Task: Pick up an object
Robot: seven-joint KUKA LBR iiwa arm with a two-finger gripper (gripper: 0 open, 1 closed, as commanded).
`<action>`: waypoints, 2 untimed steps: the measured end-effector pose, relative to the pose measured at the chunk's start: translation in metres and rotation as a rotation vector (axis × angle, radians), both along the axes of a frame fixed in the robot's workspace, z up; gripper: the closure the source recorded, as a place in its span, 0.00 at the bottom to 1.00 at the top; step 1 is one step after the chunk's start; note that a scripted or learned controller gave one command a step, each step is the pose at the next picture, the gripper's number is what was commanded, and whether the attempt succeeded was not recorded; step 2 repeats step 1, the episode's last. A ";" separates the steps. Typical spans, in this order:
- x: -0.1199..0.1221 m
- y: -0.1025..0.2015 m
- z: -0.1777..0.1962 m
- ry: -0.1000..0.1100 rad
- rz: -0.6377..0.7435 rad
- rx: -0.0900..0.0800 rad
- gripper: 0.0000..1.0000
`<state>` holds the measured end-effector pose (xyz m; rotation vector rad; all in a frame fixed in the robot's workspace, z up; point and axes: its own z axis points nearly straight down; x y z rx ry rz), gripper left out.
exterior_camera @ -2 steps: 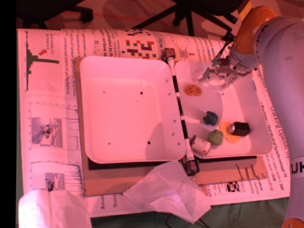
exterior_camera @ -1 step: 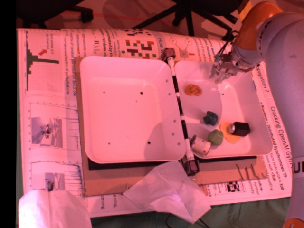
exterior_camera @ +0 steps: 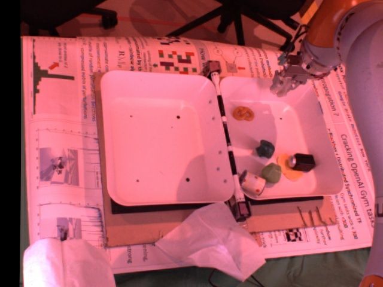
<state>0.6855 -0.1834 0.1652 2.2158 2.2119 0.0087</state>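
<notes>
The right bin (exterior_camera: 311, 109) holds several small objects: an orange pretzel-shaped piece (exterior_camera: 243, 113), a dark teal lump (exterior_camera: 266, 149), an olive green lump (exterior_camera: 272, 172), a black block (exterior_camera: 302, 161) lying on a flat orange disc (exterior_camera: 291, 171), and a white cup-like piece (exterior_camera: 253, 183) at the bin's near left corner. My gripper (exterior_camera: 283, 84) hangs over the bin's far edge, well above and behind the objects, with nothing seen between its parts. The grey arm with its orange band (exterior_camera: 335, 8) comes in from the upper right.
The left bin (exterior_camera: 161, 136) lies beside the right one, with a black-and-white bar (exterior_camera: 226, 130) along the seam between them. Crumpled white tissue (exterior_camera: 209, 239) lies at the bench's near edge. Printed paper covers the bench. Chair legs stand beyond the far edge.
</notes>
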 end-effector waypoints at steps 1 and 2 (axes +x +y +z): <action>0.002 0.002 0.069 -0.003 0.000 -0.001 1.00; 0.002 0.002 0.069 -0.003 0.000 -0.001 1.00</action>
